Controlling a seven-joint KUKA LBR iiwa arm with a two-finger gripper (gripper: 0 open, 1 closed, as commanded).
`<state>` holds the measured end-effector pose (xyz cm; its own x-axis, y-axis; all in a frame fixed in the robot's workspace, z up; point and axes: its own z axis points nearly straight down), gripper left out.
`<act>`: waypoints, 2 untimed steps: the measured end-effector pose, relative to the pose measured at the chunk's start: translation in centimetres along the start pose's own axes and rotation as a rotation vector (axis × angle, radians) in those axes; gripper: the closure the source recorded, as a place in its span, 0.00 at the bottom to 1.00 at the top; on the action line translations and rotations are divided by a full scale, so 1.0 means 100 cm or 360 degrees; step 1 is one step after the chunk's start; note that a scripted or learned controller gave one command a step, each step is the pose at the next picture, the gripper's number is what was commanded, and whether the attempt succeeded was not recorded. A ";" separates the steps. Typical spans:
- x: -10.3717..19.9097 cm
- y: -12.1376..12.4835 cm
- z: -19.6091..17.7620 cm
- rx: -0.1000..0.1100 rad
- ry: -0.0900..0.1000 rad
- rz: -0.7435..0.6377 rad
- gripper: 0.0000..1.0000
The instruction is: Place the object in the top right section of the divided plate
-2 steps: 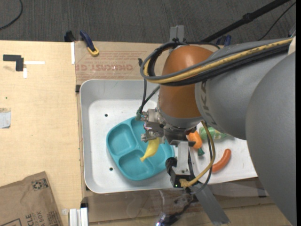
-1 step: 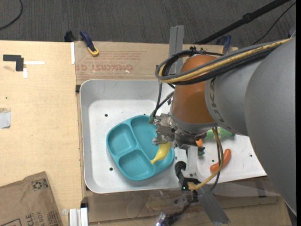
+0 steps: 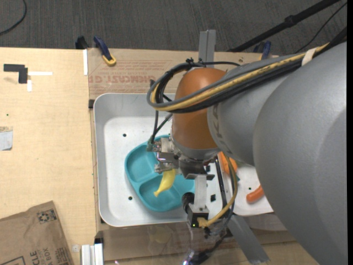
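Note:
A teal divided plate [image 3: 138, 167] lies in the left white bin [image 3: 110, 148], toward its front. A yellow toy banana [image 3: 164, 184] hangs tilted over the plate's lower middle section. Its upper end is tucked between the metal fingers of my gripper [image 3: 167, 169], which is shut on it. The arm's orange band [image 3: 196, 112] and grey wrist hide the plate's right side and the sections there.
Two orange carrot-like pieces lie to the right, one [image 3: 253, 194] on the right bin's floor and one [image 3: 226, 163] close to the arm. Cables loop around the wrist. A blue-and-yellow clamp [image 3: 105, 51] sits behind the bin. A cardboard box [image 3: 33, 236] stands at front left.

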<state>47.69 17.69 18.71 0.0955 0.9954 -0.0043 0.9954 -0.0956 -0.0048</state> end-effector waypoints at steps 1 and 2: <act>-0.101 0.028 -0.002 0.0000 0.0002 0.0129 1.00; -0.043 0.005 -0.008 -0.0001 0.0002 -0.0057 1.00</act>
